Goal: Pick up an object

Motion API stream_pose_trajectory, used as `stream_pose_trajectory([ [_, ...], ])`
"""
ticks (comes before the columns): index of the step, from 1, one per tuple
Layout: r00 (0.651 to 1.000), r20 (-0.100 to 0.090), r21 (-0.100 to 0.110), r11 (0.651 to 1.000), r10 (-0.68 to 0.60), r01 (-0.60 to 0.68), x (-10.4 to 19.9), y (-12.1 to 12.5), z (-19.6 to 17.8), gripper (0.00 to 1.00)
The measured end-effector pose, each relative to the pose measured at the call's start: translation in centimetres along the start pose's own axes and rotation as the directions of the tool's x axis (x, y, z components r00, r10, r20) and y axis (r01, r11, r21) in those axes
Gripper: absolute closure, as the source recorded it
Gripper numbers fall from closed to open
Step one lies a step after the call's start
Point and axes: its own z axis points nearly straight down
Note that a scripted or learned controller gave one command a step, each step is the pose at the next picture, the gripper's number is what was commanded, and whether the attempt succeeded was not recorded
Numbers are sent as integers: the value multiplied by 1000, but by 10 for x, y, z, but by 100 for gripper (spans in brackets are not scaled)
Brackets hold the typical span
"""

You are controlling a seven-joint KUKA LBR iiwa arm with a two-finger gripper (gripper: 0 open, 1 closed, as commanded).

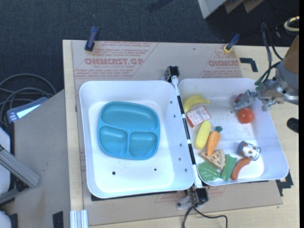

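Note:
My gripper [242, 100] hangs over the far right part of the right bin [277, 141], with the arm coming in from the right edge. Just in front of it lies a red tomato [245, 116], close beneath the gripper tip; I cannot tell whether they touch. Also in this bin are a yellow banana [195, 101], a red and white packet [198, 115], a corn cob [203, 133], a carrot [213, 141], a sandwich wedge [213, 158], a small can [249, 150] and a sausage [240, 167].
The left bin [90, 127] holds a blue divided plate [128, 129]. Green pieces [211, 171] lie at the right bin's front left. A black divider [183, 122] runs between the bins. Bare white floor shows at the right bin's far middle and right side.

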Motion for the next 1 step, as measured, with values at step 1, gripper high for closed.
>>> stream_pose_trajectory([
  [1,1000,0,1,1000,-1,1,-8,37,113,0],
])
